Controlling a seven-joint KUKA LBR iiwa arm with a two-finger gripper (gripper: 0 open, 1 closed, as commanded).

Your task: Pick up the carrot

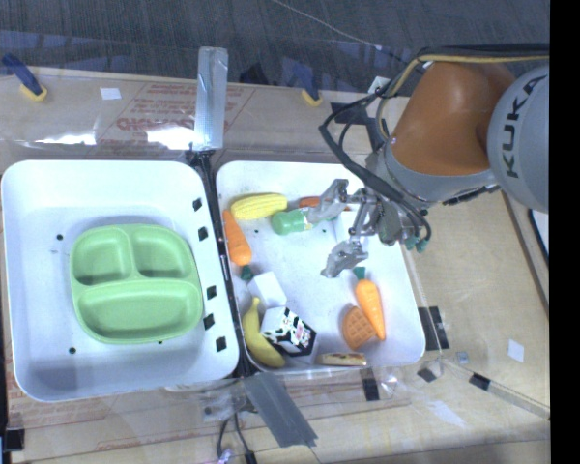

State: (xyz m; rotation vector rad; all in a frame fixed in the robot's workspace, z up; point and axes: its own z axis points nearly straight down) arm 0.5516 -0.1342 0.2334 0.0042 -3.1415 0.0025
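A: Bench, two white bins. Where's the carrot?

B: Right bin, orange, tapered, stubby green top, just under the gripper. Fingers spread wide, holding nothing. Another orange piece hugs the divider, hard to identify.

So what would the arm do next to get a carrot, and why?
Probably drop a little and toward the bin's near-right corner, onto the carrot. The gripper hangs open over the right bin holding nothing, and that carrot lies just beyond its lower finger, apart from the other toys.
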